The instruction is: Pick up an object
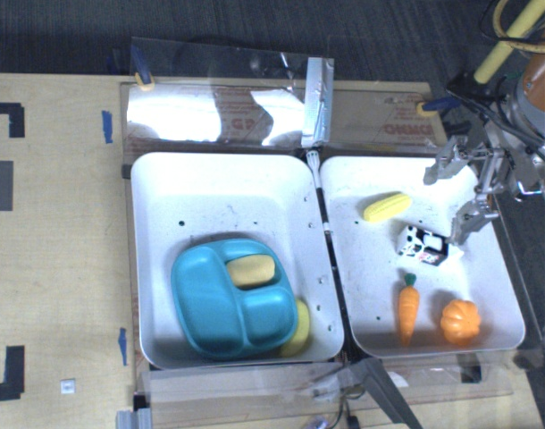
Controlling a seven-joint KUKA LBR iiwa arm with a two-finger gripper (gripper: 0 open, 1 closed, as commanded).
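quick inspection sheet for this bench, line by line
surface: two white bins side by side, left bin and right bin.
job's things: right bin holds yellow corn, black-and-white toy, carrot, orange pumpkin.
clutter: left bin holds blue tray with a yellow piece on it.
grippers: gripper over the right bin's far right side, holding nothing.
cables: yellow hose at top right.
surroundings: wooden bench, dark floor.

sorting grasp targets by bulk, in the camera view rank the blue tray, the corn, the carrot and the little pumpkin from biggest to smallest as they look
1. blue tray, by far the largest.
2. corn and carrot: similar length, too close to rank.
3. pumpkin: shorter but rounder, so its place against those two is unsure.
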